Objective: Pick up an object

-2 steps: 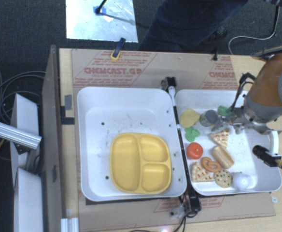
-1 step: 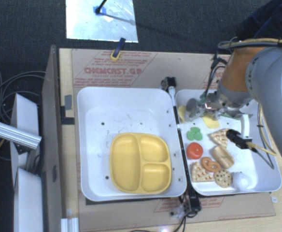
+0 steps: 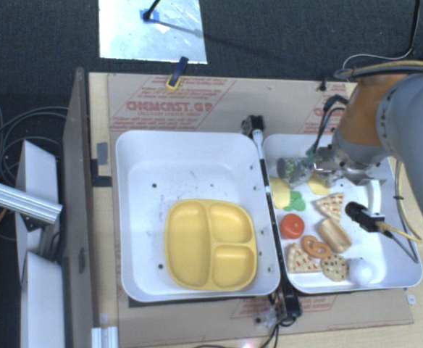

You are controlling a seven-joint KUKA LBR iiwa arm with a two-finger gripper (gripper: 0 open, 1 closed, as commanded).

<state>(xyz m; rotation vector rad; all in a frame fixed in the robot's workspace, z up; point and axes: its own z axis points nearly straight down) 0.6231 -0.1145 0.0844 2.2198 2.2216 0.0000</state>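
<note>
Arm over the right bin, reaching among toy food.

We see the gripper (image 3: 309, 167) low in the right bin (image 3: 403, 263), just beside a green leafy piece (image 3: 292, 169); we cannot tell whether its fingers are parted or closed. Below that piece lie a red tomato (image 3: 292, 225), a pretzel (image 3: 315, 247) and a waffle wedge (image 3: 330, 206). The left bin (image 3: 135, 194) holds a yellow divided tray (image 3: 211, 243). Above both bins, the cardboard (image 3: 197, 96) reads "CHEMCAST GP" in red.

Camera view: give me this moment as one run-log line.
arm: over right bin | gripper: at green item, grasp unconfirmed | yellow tray: left bin
</note>
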